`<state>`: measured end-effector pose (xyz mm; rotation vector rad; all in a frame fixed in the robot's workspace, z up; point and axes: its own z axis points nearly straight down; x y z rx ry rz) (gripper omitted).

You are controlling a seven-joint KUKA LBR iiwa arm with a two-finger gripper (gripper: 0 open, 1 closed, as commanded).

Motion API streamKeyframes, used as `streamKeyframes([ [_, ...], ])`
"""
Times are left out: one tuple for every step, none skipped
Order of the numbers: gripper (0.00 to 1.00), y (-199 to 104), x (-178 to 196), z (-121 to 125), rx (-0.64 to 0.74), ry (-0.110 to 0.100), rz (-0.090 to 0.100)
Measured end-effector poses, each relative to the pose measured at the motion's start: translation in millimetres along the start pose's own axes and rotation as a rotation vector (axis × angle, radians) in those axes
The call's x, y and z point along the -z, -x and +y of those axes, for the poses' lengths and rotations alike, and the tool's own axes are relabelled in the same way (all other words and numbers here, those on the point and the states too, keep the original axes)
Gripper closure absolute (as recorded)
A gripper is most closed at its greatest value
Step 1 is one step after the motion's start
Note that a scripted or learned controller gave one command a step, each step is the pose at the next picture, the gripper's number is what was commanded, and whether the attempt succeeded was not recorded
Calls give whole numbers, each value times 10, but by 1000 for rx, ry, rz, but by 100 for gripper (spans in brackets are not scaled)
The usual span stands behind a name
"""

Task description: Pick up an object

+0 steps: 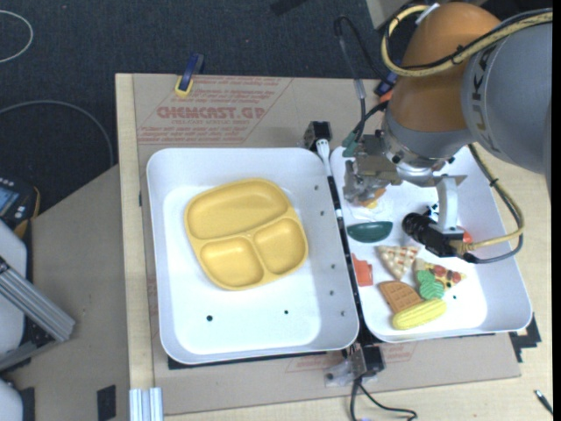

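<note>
Green toy dish (369, 231) just below gripper (364, 191), right bin (500, 261)

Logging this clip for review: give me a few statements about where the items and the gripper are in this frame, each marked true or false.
1. The yellow divided plate lies in the left bin. True.
2. The corn cob lies on that plate. False: it lies in the right bin.
3. The gripper is over the right bin. True.
4. The pizza slice lies outside both bins. False: it is in the right bin.
</note>
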<state>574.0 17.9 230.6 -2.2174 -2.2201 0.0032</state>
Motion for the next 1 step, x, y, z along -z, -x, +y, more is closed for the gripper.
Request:
streamKeyframes([
  [100, 35, -152, 8, -2, -1, -1],
])
